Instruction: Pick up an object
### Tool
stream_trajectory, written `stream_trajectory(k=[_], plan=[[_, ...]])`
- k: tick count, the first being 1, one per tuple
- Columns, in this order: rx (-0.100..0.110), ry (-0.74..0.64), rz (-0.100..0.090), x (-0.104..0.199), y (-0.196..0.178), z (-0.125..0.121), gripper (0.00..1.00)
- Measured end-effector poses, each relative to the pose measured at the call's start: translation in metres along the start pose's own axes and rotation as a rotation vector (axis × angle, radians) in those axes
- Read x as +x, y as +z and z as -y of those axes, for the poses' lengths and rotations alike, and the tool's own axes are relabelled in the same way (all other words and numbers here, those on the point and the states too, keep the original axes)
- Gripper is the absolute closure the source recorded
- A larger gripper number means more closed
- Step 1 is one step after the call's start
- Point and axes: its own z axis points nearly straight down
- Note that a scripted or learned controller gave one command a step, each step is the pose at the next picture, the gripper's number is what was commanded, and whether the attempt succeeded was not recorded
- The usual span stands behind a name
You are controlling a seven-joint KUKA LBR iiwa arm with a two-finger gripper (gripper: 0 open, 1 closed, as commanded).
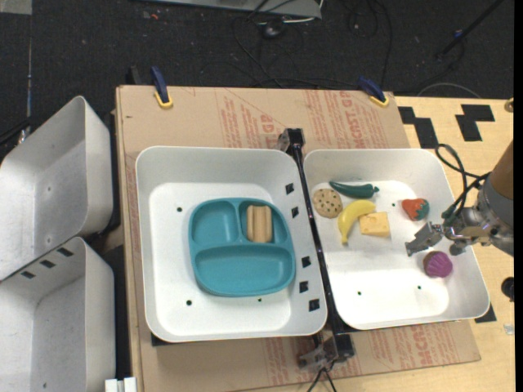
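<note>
The right bin [384, 309] holds a round cookie [328, 202], a dark green pepper [355, 189], a yellow banana [353, 218], a yellow cheese wedge [377, 224], a red strawberry-like piece [416, 208] and a purple grape-like piece [438, 265]. My gripper [439, 246] reaches in over the bin's right side, just above the purple piece in the view and below the red piece. Its fingers [423, 241] stand apart, open, with nothing between them.
The left bin [163, 300] bears a teal divided plate [241, 256] with a tan bread-like roll [259, 223] in its upper right compartment. A black divider [309, 243] runs between the bins. Two white tubs [49, 211] stand off the bench at the left.
</note>
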Motion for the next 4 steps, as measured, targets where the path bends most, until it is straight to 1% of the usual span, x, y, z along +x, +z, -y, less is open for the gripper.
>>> stream_trajectory(k=[1,2,3,4], plan=[[0.002,0.002,-0.001,0.0,0.043,-0.004,0.0],[0.003,-0.002,-0.008,0.013,0.101,-0.005,0.0],[0.002,-0.001,-0.005,0.015,0.106,-0.005,0.0],[0.0,0.001,-0.002,0.014,0.095,-0.005,1.0]])
